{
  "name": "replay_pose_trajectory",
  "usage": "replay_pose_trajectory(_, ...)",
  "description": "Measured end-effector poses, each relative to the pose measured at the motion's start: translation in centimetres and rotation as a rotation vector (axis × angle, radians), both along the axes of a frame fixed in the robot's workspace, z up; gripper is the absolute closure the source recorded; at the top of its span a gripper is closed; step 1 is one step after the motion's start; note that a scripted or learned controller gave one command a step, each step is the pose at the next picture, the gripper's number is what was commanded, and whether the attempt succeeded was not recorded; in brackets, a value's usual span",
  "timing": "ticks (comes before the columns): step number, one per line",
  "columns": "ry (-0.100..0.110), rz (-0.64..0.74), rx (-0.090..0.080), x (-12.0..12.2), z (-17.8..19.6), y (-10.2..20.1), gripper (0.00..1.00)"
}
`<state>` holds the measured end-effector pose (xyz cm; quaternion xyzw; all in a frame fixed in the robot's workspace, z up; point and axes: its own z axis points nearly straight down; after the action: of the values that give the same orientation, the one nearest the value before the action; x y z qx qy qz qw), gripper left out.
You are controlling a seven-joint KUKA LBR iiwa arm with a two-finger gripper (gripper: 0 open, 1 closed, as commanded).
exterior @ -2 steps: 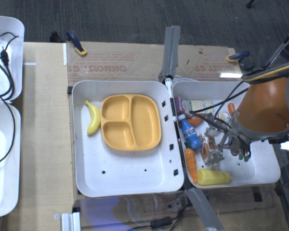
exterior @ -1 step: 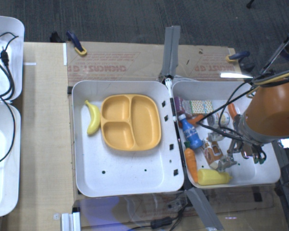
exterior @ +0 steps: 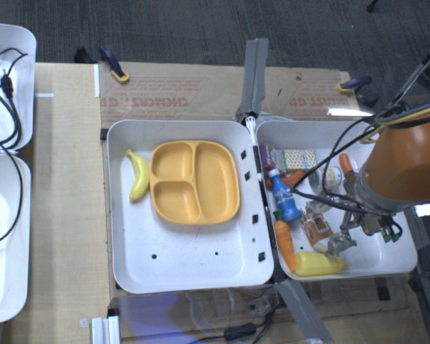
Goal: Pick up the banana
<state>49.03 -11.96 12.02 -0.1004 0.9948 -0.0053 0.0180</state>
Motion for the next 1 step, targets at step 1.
replay_pose_trajectory(1, 0.032, -0.044, 0.008, 0.91, 5.66, -0.59, 0.0)
